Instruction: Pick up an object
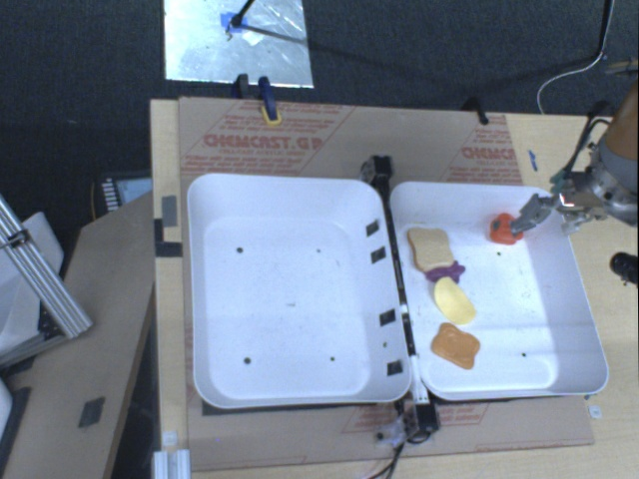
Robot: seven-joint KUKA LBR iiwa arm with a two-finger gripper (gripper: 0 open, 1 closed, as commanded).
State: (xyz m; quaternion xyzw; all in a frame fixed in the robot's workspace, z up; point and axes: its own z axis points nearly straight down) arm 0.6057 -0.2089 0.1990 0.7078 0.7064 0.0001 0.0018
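Objects for you to choose from all lie in the right bin [569, 267], and the nearest to the gripper [544, 208] is the small red-orange piece [504, 230], which sits just at the gripper's 8 o'clock, close against the tip of the finger that shows. You cannot tell from this angle how far apart the gripper's parts stand, nor whether anything is held between them; the red-orange piece looks to be resting on the bin floor beside the tip. The gripper itself hangs over the right bin's 1 o'clock corner, with the arm's wrist [604, 183] running off toward 3 o'clock. Farther out from the gripper, toward 8 o'clock, you have a tan bread-like slice [430, 248] near the bin's left wall. A small purple piece [449, 270] touches its 5 o'clock corner. A pale yellow piece [454, 302] lies just at 6 o'clock of the purple one, and an orange-brown piece [455, 345] sits near it, again toward 6 o'clock. These four form a line down the left side of the right bin. At 9 o'clock across the black-clipped divide is the left bin [210, 267]. Both bins rest on a cardboard sheet [300, 133].
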